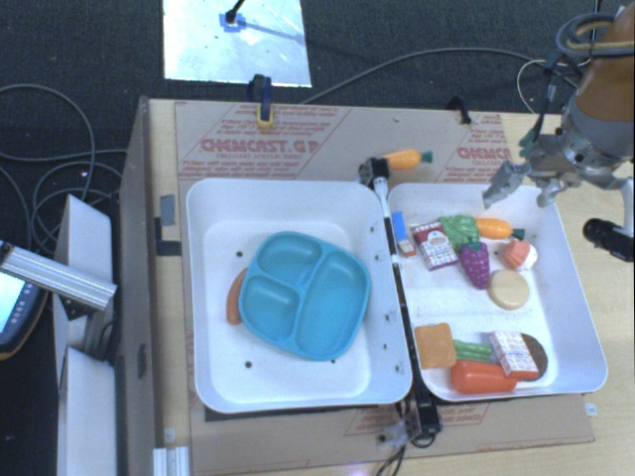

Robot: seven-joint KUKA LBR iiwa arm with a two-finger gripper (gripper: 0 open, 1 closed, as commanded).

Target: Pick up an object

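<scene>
The pincer (523, 186) is seen at the upper right, hanging over the far edge of the right bin (580, 310), with its two fingers (496, 188) spread apart and nothing between them. The toy foods lie in that bin below and to the left of it. Nearest the pincer an orange carrot (493, 229) is found, touching a green leafy piece (458, 228); a red-and-white carton (434, 245) and a purple bunch of grapes (476, 263) are placed just beside these. A pinkish round piece (519, 255) and a pale round disc (509, 290) lie towards the bin's right side. At the near end a tan cracker (435, 345), a green bean pod (474, 348), a second small carton (514, 353) and a red-orange pepper (483, 377) are gathered together. In the left bin (213, 226) a blue divided plate (303, 294) is set, with an orange sausage (234, 297) tucked against its left edge. Another small carrot (405, 158) rests on the bench (327, 137) beyond the bins.
</scene>
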